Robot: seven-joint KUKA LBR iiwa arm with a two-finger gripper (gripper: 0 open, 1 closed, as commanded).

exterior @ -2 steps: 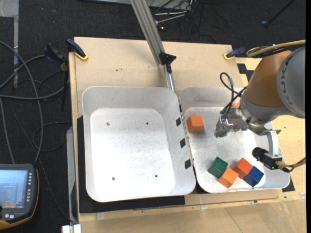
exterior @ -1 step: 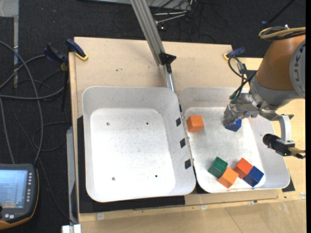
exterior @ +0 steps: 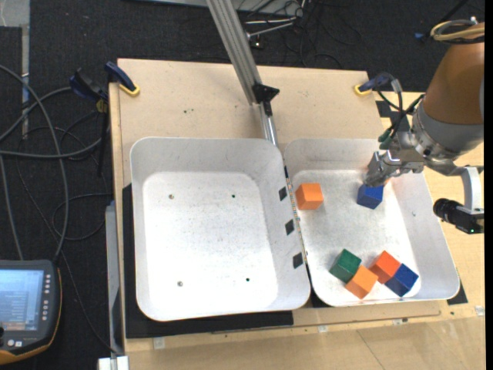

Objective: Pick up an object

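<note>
You had one fixed camera above the bench [exterior: 200, 102], looking down aslant on both white bins [exterior: 146, 206].

The two bins [exterior: 208, 160] are showing white with fine dark speckling, sitting on a pale tan tabletop [exterior: 200, 99] against black flooring. Inside the bin nearer the tabletop's right edge, an orange cube [exterior: 310, 196] and a blue cube [exterior: 370, 196] are showing, with a green cube [exterior: 346, 264], two more orange cubes [exterior: 361, 283] and a dark blue cube [exterior: 401, 280] clustering toward the front edge. The arm [exterior: 456, 91] is showing orange above grey, and the pincer [exterior: 377, 173] is looking grey.
</note>
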